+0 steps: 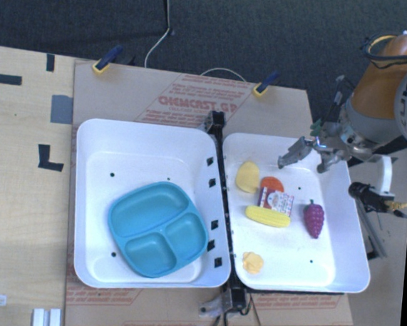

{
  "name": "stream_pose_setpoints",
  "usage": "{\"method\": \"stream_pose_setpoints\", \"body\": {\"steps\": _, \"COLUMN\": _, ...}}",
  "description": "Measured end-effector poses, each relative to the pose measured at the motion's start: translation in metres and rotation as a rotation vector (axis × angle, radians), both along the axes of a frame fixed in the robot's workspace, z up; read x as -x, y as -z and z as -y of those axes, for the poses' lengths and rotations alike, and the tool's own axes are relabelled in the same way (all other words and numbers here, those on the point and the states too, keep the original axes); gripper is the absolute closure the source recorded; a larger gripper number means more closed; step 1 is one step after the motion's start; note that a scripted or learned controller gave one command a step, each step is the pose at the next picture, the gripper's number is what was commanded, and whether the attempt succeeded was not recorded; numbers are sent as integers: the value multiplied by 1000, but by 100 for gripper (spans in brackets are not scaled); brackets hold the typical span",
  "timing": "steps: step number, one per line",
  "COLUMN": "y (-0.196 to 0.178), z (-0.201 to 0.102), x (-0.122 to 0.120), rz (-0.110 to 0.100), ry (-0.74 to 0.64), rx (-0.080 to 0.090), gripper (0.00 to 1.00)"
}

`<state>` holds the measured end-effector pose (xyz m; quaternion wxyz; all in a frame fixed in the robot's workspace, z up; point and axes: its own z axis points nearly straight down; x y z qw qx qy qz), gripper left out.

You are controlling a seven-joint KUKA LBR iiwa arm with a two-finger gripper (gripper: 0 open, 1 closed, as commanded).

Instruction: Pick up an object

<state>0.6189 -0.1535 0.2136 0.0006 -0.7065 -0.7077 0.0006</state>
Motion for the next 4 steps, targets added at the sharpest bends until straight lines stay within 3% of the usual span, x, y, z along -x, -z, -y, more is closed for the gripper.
{"method": "stream_pose_setpoints", "body": {"steps": 2, "y": 125, "z": -13, "x": 7, "rz": -6, "ry": -1, "rx": -1, "gripper": 0}}
{"method": "stream_pose_setpoints", "body": {"steps": 3, "y": 128, "z": -13, "x": 6, "rz": 2, "ry": 0, "rx": 2, "gripper": 0}}
{"method": "stream_pose_setpoints", "body": {"steps": 4, "y": 117, "z": -13, "x": 6, "rz": 4, "ry": -1, "rx": 3, "gripper": 100}}
